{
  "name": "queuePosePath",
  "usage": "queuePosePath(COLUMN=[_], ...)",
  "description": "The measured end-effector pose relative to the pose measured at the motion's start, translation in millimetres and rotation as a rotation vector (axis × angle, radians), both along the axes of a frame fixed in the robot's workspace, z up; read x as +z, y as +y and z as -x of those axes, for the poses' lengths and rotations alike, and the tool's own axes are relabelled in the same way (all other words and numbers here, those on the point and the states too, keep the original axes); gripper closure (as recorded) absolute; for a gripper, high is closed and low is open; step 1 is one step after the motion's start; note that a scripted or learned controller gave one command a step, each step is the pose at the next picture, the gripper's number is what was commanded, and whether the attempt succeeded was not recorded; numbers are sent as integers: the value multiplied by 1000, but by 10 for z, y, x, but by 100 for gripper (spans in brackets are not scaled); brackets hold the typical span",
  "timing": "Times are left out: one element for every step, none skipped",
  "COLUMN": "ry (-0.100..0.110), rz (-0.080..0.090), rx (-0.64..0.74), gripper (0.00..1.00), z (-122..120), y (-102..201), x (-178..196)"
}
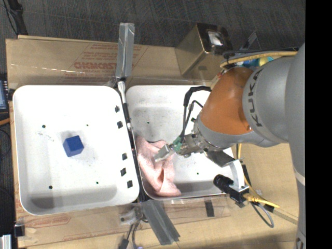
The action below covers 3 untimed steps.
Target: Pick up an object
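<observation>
A pink cloth (155, 171) lies crumpled in the right bin (155, 100), against its left wall and front edge. My gripper (167, 152) hangs low over the cloth's upper right part, at or just above the fabric. The grey arm with its orange band (228, 105) reaches in from the right and covers much of the right bin. A small blue cube (73, 145) rests in the left bin (62, 100), left of its middle and well away from the gripper.
A metal divider with black clips (124, 139) runs between the two bins. A cardboard sheet (67, 58) lies behind the bins, and a brown box (199, 48) stands at the back right. Cables and a black fitting (231, 185) hang near the right bin's front right corner.
</observation>
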<state>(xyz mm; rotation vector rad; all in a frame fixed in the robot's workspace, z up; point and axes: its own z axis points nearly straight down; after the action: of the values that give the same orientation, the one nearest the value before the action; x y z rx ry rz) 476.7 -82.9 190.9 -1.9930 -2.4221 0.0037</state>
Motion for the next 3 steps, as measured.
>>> queuePosePath(ry=[-2, -5, -4], rz=[-1, 1, 1], rx=[134, 68, -109], gripper=[0, 0, 0], z=[-468, -1041, -1417], y=[-326, -136, -138], x=[-962, -985, -982])
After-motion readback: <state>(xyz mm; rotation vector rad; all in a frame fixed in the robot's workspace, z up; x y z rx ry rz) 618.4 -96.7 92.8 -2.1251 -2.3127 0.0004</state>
